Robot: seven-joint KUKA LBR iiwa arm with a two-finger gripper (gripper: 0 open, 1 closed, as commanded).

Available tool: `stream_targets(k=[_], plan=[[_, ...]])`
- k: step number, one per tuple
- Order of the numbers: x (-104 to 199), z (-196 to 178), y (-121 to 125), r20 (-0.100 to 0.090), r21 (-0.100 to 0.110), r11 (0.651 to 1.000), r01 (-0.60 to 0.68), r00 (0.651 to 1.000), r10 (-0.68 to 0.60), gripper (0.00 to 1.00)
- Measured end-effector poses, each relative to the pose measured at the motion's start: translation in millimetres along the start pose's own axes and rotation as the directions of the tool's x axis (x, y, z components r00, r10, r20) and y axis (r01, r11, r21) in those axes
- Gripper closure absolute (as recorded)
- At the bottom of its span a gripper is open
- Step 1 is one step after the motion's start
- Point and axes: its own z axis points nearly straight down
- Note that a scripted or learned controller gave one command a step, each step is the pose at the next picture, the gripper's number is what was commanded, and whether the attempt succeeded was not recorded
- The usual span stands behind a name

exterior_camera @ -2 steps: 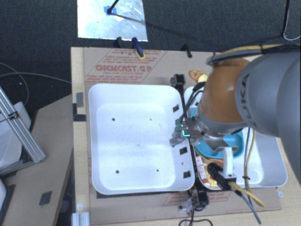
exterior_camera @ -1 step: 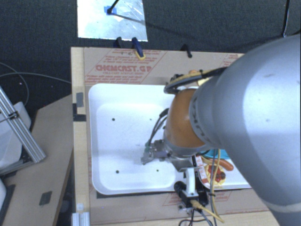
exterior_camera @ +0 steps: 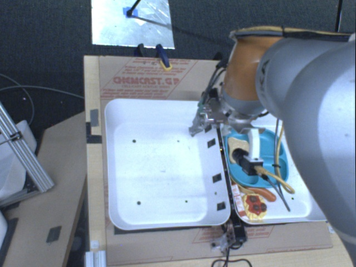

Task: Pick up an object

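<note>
My gripper [exterior_camera: 198,127] hangs over the far end of the wall between the two bins, at the left bin's back right corner. The right bin [exterior_camera: 300,207] holds a blue dish [exterior_camera: 276,149] with a tan piece [exterior_camera: 239,143] at its left edge. In front of the dish lie an orange sausage-shaped thing [exterior_camera: 262,193] and a flat card with red pictures [exterior_camera: 253,206]. A thin dark stick [exterior_camera: 285,200] lies beside them. The arm's grey bulk hides much of the right bin.
The left bin [exterior_camera: 156,166] is a shallow white tray to the left of the gripper. Both bins rest on a cardboard sheet [exterior_camera: 144,79]. A shiny foil sheet [exterior_camera: 130,13] lies behind it, and a metal frame [exterior_camera: 22,154] stands at far left.
</note>
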Motion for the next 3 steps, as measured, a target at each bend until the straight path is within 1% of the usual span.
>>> stream_targets(k=[1, 2, 3], plan=[[-79, -7, 29, 0.002, 0.013, 1.000, -0.007, 1.000, 0.007, 0.00], [-154, 84, 69, 0.001, 0.020, 1.000, -0.006, 1.000, 0.006, 0.00], [-251, 109, 74, 0.003, 0.017, 1.000, -0.007, 1.000, 0.007, 0.00]])
